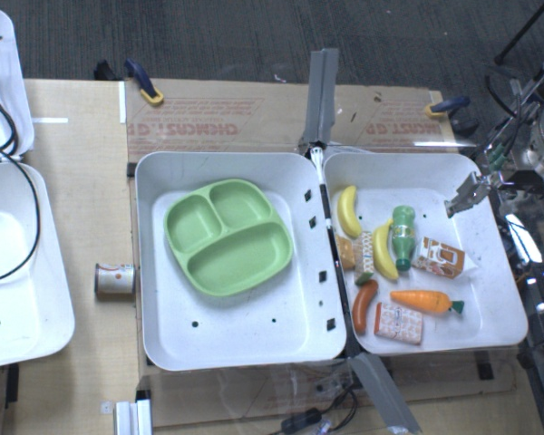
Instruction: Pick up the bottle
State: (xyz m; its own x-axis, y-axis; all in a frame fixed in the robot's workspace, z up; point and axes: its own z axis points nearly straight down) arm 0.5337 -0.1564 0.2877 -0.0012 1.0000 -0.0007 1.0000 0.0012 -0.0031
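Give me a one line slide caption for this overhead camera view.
Gripper poised over the right bin, short of the green bottle lying among toy food.

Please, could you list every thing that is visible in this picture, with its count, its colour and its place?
bins: 2, white, side by side on the bench
divided plate: 1, green, left bin
bottle: 1, green, right bin, beside a banana
bananas: 2, yellow, right bin
carrot: 1, orange, right bin
sausage: 1, red, right bin
cartons: 2, white and orange-red, right bin
can: 1, left of the bins
clamps: 2, blue and yellow, bench's far edge
gripper: 1, grey, over right bin's far right corner
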